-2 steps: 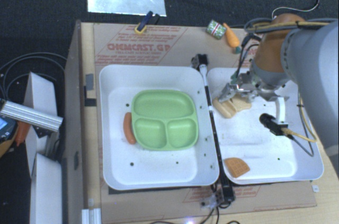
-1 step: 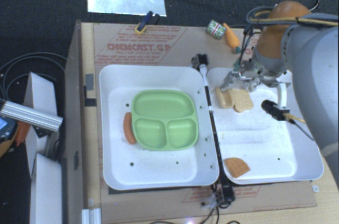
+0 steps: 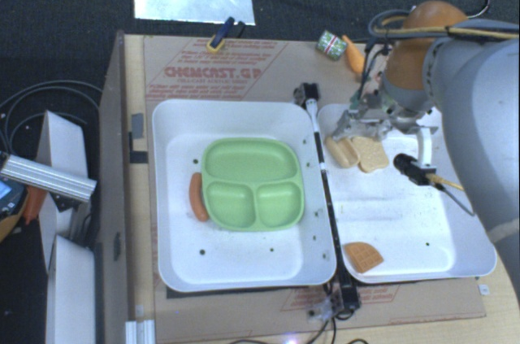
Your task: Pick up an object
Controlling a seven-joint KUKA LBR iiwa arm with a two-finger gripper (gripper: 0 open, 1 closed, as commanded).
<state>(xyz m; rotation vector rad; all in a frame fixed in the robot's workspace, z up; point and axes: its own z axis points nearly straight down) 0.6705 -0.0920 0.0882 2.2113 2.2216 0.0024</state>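
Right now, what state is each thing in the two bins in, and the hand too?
Green plate, flat and right side up in the left bin.
Sausage, lying flat on the bin floor beside the plate's left edge.
Bread slices, side by side, flat, in the right bin's far left corner.
Toast piece, flat, alone by the right bin's near edge.
Hand, hovering just above the bread slices.

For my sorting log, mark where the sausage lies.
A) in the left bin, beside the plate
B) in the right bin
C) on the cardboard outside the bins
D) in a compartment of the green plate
A: the sausage lies on the floor of the left bin, beside the green plate.
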